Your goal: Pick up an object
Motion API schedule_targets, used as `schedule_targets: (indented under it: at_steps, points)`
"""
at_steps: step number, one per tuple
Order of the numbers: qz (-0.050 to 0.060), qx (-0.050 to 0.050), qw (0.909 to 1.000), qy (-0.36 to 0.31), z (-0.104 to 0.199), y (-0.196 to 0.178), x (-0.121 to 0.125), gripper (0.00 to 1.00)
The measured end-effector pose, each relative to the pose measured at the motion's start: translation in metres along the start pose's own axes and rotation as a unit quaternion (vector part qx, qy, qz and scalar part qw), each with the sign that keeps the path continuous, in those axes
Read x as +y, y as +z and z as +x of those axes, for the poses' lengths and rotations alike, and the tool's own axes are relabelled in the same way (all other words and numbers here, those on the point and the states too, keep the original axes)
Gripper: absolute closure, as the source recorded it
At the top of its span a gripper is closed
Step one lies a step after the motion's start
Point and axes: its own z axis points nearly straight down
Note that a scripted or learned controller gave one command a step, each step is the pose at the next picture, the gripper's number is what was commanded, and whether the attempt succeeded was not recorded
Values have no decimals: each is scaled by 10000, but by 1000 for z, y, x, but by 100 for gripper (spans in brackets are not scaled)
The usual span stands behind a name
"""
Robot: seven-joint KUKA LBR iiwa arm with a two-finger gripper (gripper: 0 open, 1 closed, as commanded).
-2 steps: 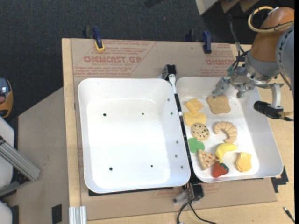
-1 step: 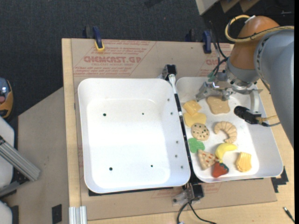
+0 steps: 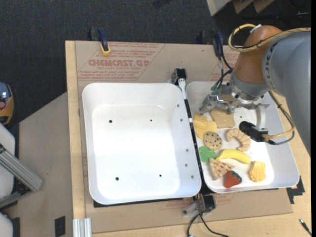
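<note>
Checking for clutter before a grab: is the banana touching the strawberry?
Apart. The camera view shows white bin floor between the banana and the strawberry.

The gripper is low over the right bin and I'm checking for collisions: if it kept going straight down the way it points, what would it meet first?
Most likely the tan cracker-like piece just below the gripper, near the right bin's upper end. Depth is hard to judge from this slanted view.

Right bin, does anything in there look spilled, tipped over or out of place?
Nothing stands out. The toy food, including the banana, cookie and strawberry, lies loosely inside the right bin, none over its rim. The gripper hangs above its far end.
</note>
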Motion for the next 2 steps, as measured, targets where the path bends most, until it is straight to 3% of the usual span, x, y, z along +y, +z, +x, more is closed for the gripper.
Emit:
schedule_targets:
  at_steps: [1,2]
  points:
    - [9,2,10000,37,-3,-1,-148,0]
    - [-10,-6,10000,11,-9,0,-100,0]
